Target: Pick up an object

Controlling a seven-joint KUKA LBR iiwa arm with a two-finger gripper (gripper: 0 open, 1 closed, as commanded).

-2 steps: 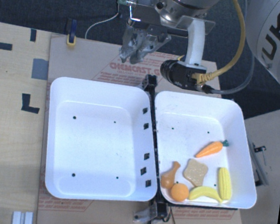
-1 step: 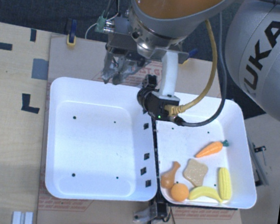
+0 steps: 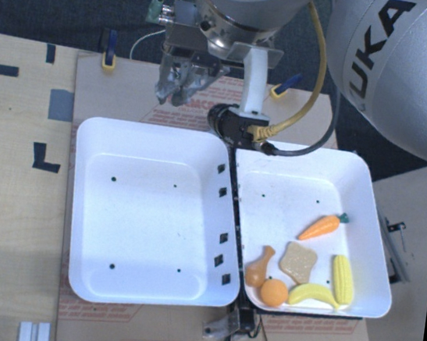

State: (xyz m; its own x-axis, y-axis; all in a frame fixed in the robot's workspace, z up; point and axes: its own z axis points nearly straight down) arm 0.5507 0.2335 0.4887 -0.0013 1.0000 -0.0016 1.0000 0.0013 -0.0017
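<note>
The right bin holds several toy foods near its front right corner: a carrot, a slice of bread, a corn cob, a banana, an orange and a chicken drumstick. My gripper hangs high above the bench behind the left bin's back edge, far from all of them. Nothing shows between its fingers.
The left bin stands beside the right one, sharing a dark middle divider. Both rest on a cardboard sheet on the wooden bench. The big grey arm fills the upper right.
</note>
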